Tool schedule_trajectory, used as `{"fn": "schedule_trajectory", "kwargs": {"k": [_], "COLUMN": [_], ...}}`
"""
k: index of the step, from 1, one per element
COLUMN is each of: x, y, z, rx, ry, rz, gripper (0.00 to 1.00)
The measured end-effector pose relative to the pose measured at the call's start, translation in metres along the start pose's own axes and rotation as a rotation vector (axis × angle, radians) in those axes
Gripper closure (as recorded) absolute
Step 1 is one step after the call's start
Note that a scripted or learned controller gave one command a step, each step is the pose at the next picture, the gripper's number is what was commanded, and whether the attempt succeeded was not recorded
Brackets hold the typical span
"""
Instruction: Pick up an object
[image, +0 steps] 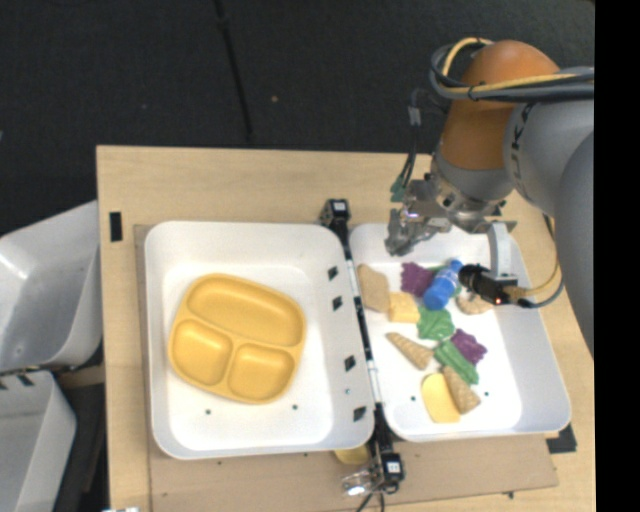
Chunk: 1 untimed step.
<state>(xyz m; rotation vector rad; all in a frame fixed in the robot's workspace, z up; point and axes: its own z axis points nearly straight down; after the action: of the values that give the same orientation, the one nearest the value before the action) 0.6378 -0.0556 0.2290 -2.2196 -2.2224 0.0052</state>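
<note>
1. Gripper (403, 235) of the grey arm (490, 110) hangs over the far left corner of the right bin (525, 375), close to the divide between the two bins. Nothing can be seen held in it, and whether it is open or closed cannot be told from this angle.
2. Toy food pieces, the objects to be picked, lie clustered in the left and middle of the right bin, all resting on its floor.
3. Nearest the gripper are a tan bread-like piece (374, 288) beside the bin's left wall and a purple piece (415, 275) just to its right. A blue piece (440, 290) touches the purple one.
4. A pale yellow block (403, 308) sits against the near end of the tan piece, with a green piece (435, 324) just beside it, below the blue one.
5. Nearer the camera, a waffle-patterned cone (411, 349) lies on its side, and a second purple piece (468, 348) lies to its right, next to the green one.
6. At the near end of the cluster a second cone (462, 390) overlaps the right edge of a bright yellow block (438, 400).
7. A yellow divided plate (237, 337) with three compartments lies flat in the left bin (250, 250), towards its left side, well apart from the gripper.
8. Both bins rest side by side on the pale wooden bench (200, 180).
</note>
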Motion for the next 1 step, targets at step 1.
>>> {"fn": "schedule_trajectory", "kwargs": {"k": [1], "x": [0.0006], "y": [-0.0091], "z": [-0.0254], "rx": [-0.001], "ry": [0.000], "rz": [0.001], "gripper": [1.00]}}
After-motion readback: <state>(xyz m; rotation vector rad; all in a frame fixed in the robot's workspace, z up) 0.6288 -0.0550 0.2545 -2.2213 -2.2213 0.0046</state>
